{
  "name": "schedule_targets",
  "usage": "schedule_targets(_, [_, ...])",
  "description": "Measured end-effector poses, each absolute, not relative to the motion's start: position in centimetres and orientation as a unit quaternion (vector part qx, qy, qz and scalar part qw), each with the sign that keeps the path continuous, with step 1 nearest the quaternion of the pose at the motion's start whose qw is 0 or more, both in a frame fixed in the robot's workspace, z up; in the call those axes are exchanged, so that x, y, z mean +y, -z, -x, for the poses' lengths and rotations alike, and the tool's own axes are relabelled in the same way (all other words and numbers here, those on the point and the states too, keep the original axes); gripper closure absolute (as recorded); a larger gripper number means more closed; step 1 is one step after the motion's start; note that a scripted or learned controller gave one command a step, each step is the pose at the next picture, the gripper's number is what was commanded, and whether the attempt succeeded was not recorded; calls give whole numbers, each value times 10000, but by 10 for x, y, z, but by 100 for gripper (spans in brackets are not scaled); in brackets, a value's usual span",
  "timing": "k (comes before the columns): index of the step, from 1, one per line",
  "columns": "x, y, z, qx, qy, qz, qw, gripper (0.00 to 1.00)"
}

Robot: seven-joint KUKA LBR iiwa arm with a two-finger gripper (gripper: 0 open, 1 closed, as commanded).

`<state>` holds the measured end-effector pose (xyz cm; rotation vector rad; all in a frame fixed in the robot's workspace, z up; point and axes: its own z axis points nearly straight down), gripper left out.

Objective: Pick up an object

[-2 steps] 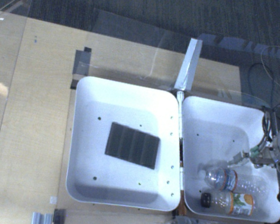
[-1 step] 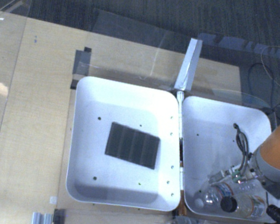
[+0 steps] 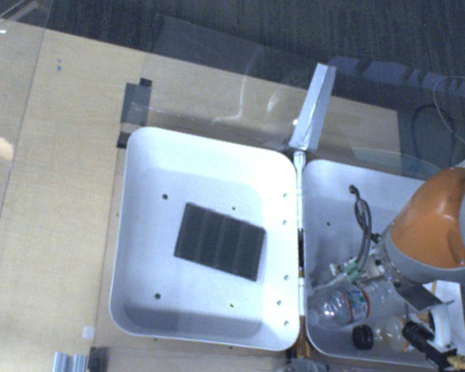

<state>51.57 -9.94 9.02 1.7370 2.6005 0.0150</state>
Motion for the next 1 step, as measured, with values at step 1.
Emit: schedule_targets(1, [-92, -89, -554, 7827, -37, -6224, 51, 0])
